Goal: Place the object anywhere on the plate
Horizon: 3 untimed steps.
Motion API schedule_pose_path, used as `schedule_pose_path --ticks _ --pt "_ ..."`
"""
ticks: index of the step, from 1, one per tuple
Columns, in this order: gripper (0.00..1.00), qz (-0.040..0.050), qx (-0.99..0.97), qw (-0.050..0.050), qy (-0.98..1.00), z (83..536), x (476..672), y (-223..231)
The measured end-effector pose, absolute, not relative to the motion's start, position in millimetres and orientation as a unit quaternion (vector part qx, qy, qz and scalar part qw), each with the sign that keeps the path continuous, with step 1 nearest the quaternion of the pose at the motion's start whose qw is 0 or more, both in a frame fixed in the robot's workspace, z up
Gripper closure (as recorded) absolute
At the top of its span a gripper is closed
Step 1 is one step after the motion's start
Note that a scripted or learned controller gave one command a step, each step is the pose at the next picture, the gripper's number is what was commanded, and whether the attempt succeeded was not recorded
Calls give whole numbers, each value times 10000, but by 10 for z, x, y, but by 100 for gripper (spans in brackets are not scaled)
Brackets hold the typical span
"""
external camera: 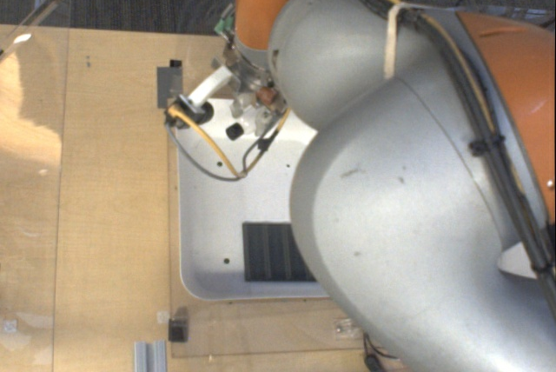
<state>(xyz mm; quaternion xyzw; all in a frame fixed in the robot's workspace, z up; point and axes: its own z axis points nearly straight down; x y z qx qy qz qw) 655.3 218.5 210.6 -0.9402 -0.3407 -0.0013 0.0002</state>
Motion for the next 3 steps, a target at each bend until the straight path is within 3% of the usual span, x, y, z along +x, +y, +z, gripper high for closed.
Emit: schedule_pose_path --ticks 1,2,3 --pt "100 6 -8773 5 -4799 1079 5936 2014" --pt "100 108 -7792 75 -6267 871 6640 2375" --pt "100 -29 -6214 -20 -7835 1729 6653 2360"
